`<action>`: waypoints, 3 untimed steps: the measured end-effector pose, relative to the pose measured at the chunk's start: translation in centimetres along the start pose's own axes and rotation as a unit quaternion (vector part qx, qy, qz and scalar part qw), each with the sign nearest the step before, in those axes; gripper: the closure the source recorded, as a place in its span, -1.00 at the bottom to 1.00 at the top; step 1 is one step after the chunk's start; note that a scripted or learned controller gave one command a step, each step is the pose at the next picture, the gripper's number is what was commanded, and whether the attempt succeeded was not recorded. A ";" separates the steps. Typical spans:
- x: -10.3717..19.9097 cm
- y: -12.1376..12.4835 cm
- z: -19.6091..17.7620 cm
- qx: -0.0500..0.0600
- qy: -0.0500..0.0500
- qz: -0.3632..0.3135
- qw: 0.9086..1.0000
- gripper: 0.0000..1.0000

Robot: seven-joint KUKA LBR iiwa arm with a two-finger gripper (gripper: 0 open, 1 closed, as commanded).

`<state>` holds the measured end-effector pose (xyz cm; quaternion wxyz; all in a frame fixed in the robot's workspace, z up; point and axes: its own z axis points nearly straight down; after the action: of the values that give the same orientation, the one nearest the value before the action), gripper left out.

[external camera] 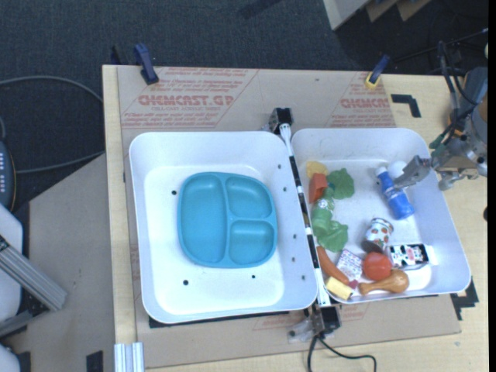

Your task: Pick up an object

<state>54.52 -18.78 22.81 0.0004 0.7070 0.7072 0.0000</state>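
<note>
The right white bin (453, 231) holds several small toys. A blue bottle (397, 195) with a pale cap lies near its upper right. My gripper (425, 172) reaches in over the bin's right rim, just above and to the right of the bottle, close to its cap end. Nothing is visibly held. Lower down lie a red tomato (377, 266), a small patterned can (378, 230), a black-and-white carton (407, 255) and a brown drumstick (383, 286). Green leafy pieces (331, 232) and a red pepper (318, 187) sit along the bin's left side.
The left white bin (151, 208) holds a blue divided plate (227, 218). A black hinge strip (298, 200) runs between the bins. Blue and yellow clamps (145, 62) hold the cardboard at the back. Bare bin floor (360, 155) shows at the right bin's upper left.
</note>
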 end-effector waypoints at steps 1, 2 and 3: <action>-0.7 9.5 12.3 -0.013 -0.005 -0.002 1.000 -1.00; 0.2 9.0 12.6 -0.014 -0.005 -0.001 1.000 -1.00; -1.3 8.3 12.8 -0.018 -0.007 -0.001 1.000 -1.00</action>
<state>62.86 -20.07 10.05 0.0181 0.7060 0.7080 0.0072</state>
